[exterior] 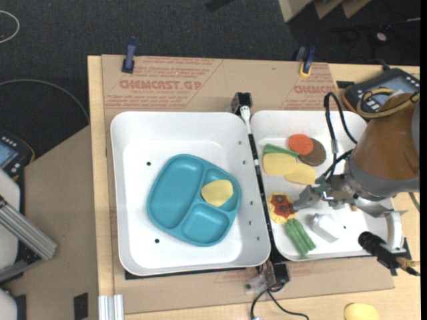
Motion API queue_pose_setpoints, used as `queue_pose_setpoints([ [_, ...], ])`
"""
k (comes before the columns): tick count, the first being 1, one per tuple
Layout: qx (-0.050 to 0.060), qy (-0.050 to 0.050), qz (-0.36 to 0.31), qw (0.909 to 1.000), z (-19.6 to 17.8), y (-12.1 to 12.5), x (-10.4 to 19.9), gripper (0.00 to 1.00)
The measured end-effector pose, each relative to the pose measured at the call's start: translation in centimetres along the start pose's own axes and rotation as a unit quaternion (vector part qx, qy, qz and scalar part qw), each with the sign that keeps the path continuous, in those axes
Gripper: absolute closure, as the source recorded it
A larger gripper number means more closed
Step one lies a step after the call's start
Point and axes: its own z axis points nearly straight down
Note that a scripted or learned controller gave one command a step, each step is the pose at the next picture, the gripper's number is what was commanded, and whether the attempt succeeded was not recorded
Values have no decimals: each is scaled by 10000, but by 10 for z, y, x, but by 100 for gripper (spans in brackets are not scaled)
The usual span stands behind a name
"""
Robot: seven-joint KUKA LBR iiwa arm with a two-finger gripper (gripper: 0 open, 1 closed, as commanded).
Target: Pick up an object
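The gripper (313,197) is hovering over the right bin (347,249), grip state unreadable; the red toy (281,206) is looking light, best pinched across its middle.

A cardboard sheet (160,82) covers the bench, held at the top by a blue clamp (129,55) and a yellow-blue clamp (306,60). Dark carpet (133,12) fills the upper frame. A yellow object (359,311) sits at the bottom right.

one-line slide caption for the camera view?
KUKA arm's gripper hovers over toy food in the right bin; blue divided plate sits in the left bin.
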Motion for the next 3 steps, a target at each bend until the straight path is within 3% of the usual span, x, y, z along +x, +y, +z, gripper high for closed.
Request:
queue_pose_setpoints([
  [1,-10,-1,-3,10000,-7,2,1,100],
  [2,-24,7,-54,10000,-42,2,91,100],
  [3,-25,-8,-12,10000,-51,2,86,100],
])
